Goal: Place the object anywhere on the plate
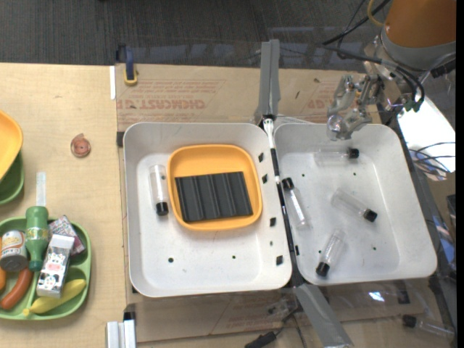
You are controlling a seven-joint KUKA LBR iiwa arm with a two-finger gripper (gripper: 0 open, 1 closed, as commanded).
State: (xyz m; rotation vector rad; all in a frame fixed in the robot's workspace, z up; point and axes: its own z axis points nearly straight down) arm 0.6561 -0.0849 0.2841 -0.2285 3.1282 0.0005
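Dark carpet borders the far edge of a tan surface (58, 93), with a brown cardboard sheet (196, 96) lying under two shallow white bins set side by side.

Left bin (145, 267): an orange-yellow square plate (214, 164) sits in the upper middle and carries a black ribbed rectangular pad (214, 196). One clear plastic tube with a black cap (158, 188) lies just beside the plate's left edge, cap end toward the near side, on the bin floor and not on the plate.

Right bin (406, 259): four more clear capped tubes lie apart from one another. One (337, 153) is near the far wall, one (292, 201) runs along the left wall, one (354, 206) is near the middle, and one (328, 254) is at the near side, tilted with its cap toward the lower left.

Arm: it enters from the upper right, with the orange band (420, 9) above the wrist. The claw (342, 124) hangs over the far rim of the right bin, above the farthest tube. Whether its fingers are wide or narrow cannot be told, and no object is visible between them.

Left of the bins, a green plate (76, 285) holds toy food, including a green bottle (36, 238), a small carton (52, 265), a can (12, 245) and a banana (54, 299). A small pink disc (80, 146) rests on the surface farther back, and part of a yellow dish (9, 147) stacked on a green one is at the left edge.
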